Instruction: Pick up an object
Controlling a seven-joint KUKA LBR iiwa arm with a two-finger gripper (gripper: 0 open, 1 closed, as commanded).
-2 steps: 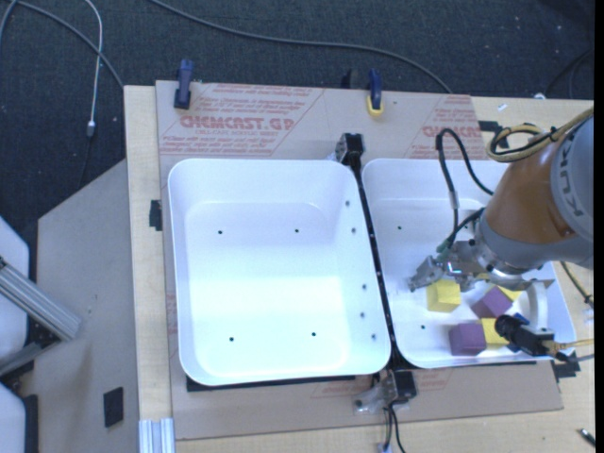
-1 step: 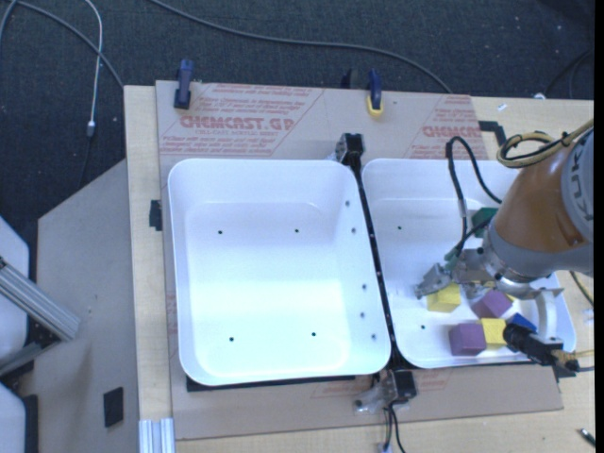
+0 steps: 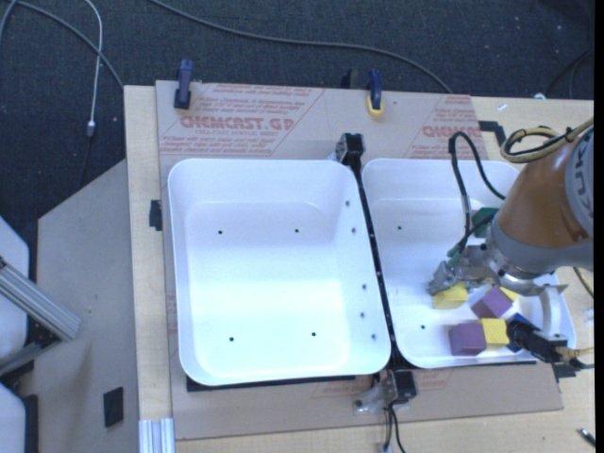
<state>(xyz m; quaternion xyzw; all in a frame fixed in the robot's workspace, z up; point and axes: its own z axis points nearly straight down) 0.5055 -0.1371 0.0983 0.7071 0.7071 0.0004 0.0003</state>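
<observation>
The pincer [image 3: 456, 276] sits low in the right bin [image 3: 415, 253] near the desk's front right corner, beside clustered yellow and purple blocks [image 3: 477, 321] for picking; its opening cannot be determined.

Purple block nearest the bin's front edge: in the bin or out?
In. The purple block lies on the right bin floor near the front wall, touching a yellow block.
</observation>
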